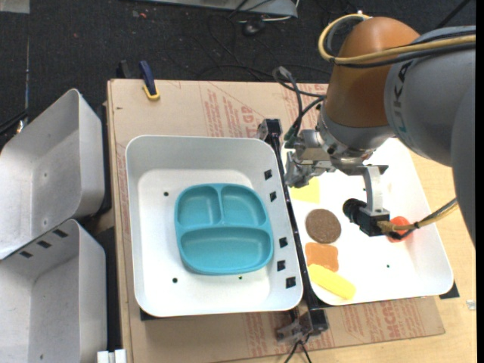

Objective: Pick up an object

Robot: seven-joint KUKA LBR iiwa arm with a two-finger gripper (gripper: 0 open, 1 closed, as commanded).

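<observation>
My gripper (300, 174) hangs low over the far left corner of the right bin (423, 274), close to the wall between the two bins. Just below it lies a flat pale yellow piece (307, 193), partly covered by the gripper. Nearer the front lie a round brown disc (324, 225), an orange piece (323, 255) and a yellow oblong piece (333, 283), in a row along the bin's left side. Nothing is visibly held.
The left bin (151, 278) holds a teal divided plate (224, 228) at its middle. The grey arm with its orange band (370, 59) covers the far right of the right bin. Two tilted white bins (45, 172) stand off the bench at the left.
</observation>
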